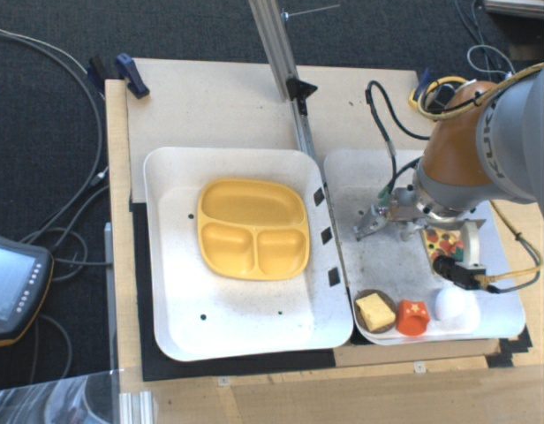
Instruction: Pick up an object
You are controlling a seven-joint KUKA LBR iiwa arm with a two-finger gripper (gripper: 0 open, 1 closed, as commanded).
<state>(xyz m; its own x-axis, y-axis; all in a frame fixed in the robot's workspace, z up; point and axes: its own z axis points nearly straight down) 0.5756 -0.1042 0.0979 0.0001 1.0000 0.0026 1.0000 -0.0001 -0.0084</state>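
the end effector [371, 226] hangs low in the right bin [378, 263], likely searching; grip state unclear; toys [413, 316] at five o'clock.

The pale counter [219, 95] carries 2 shallow white bins side by side, touching along their inner edges. The left bin [166, 237] sits on a black mat [141, 325] that shows along its left and lower edges. The right bin [378, 254] lies just beside it. A blue clamp [131, 74] grips the counter's far left corner, and a metal post [272, 25] rises from its far edge.
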